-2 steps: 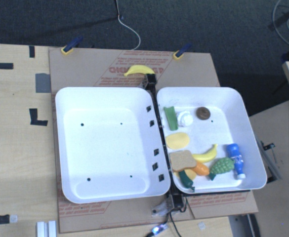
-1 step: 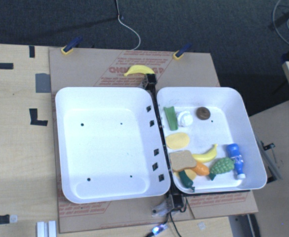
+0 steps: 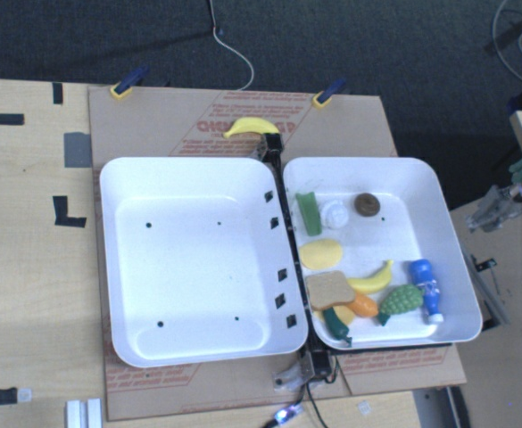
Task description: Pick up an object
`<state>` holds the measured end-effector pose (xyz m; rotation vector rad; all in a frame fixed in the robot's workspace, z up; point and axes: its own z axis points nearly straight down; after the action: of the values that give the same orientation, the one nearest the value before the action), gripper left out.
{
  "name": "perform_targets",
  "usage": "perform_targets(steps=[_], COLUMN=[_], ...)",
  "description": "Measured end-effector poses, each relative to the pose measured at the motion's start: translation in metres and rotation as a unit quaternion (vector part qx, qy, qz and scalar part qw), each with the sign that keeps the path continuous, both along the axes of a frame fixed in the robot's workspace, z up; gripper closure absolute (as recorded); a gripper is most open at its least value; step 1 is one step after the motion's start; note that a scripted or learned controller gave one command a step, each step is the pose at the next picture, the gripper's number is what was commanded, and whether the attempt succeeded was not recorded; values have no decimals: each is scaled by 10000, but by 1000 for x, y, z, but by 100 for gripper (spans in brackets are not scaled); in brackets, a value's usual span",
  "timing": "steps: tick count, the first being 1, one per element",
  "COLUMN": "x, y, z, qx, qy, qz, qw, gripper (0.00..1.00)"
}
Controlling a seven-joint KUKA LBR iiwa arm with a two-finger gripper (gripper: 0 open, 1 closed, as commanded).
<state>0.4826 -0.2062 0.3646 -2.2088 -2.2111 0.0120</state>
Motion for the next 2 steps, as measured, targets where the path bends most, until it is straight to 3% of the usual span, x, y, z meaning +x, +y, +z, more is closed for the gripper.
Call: perform_targets(steps=[1, 2], x=[2, 1], y=[35, -20], z=[169, 171], qx=[-61, -46], qy=[-181, -92], qz=[20, -21], qw=[9998, 9999], gripper=[100, 100])
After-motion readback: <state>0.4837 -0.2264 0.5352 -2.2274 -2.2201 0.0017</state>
